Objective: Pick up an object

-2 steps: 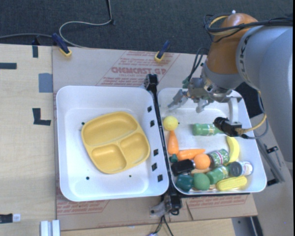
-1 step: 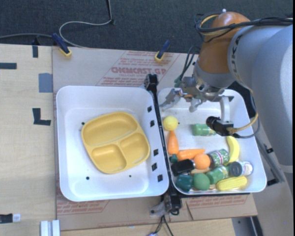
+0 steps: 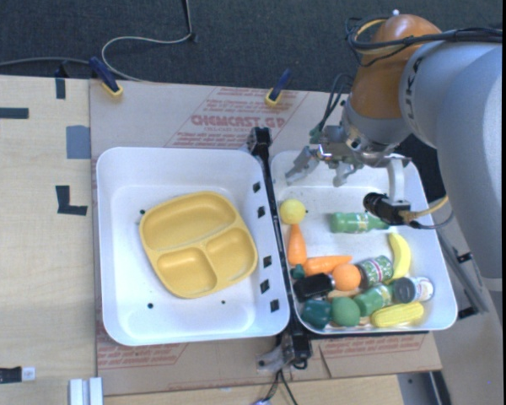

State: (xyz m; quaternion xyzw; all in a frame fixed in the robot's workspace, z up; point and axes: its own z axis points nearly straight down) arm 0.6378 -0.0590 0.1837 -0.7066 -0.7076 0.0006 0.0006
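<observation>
Arm: the grey arm (image 3: 455,99) comes in from the right, its orange band (image 3: 388,66) above the wrist, over the back of the right bin.
Gripper: the gripper (image 3: 322,169) hangs above the right bin's far edge, fingers spread apart with nothing between them.
Left bin: the left bin (image 3: 118,251) holds a yellow divided plate (image 3: 198,243), lying flat near its middle.
Right bin: the right bin (image 3: 434,298) holds the toy food, mostly heaped toward its near end.
Lemon: a lemon (image 3: 293,211) sits by the bin's left wall, nearest the gripper.
Carrots: one carrot (image 3: 296,245) lies just below the lemon; another (image 3: 325,264) lies beside it.
Bottle: a green bottle (image 3: 358,222) lies on its side mid-bin.
Banana: a banana (image 3: 399,253) lies along the right side.
Heap: an orange (image 3: 347,277), a can (image 3: 375,270), a corn cob (image 3: 398,314) and a green fruit (image 3: 346,311) crowd together, touching.
</observation>
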